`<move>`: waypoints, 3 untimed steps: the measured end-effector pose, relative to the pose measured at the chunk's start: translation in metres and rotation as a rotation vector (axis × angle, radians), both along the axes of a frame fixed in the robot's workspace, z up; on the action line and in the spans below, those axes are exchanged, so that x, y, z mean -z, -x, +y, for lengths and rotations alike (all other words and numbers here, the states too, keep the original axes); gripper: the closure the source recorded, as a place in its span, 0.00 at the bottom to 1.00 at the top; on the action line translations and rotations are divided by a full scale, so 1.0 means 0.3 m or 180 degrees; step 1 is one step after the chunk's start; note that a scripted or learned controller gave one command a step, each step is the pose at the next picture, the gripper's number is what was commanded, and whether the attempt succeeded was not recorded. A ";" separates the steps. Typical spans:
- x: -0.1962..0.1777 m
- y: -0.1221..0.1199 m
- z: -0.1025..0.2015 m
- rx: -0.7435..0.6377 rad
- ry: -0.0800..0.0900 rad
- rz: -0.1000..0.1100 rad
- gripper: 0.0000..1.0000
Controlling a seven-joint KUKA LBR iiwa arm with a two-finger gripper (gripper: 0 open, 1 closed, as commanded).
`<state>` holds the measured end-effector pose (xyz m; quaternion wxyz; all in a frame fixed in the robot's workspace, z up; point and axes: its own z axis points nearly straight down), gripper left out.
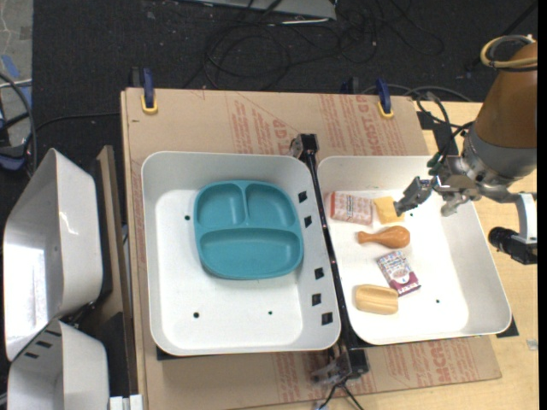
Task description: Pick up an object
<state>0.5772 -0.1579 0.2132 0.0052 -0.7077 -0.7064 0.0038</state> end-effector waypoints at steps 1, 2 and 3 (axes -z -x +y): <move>-0.023 -0.010 0.001 -0.0009 0.0006 -0.0039 0.00; 0.190 -0.009 0.009 -0.0004 0.0004 -0.0027 0.00; 0.371 -0.025 -0.018 0.0002 0.0004 -0.0034 0.00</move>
